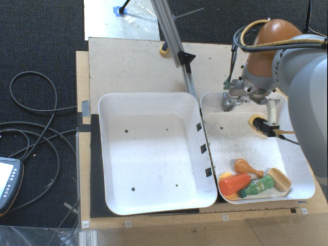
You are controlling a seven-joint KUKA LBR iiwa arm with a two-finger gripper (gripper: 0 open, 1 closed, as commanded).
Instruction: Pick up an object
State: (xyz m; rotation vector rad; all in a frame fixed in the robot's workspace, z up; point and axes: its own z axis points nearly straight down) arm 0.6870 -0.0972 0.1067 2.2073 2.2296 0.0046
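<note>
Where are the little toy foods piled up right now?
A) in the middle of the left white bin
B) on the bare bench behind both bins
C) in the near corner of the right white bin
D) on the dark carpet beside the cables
C: the green toy bottle, red-orange toy pepper, orange toy drumstick and tan toy bun lie clustered in the near corner of the right white bin.
</note>
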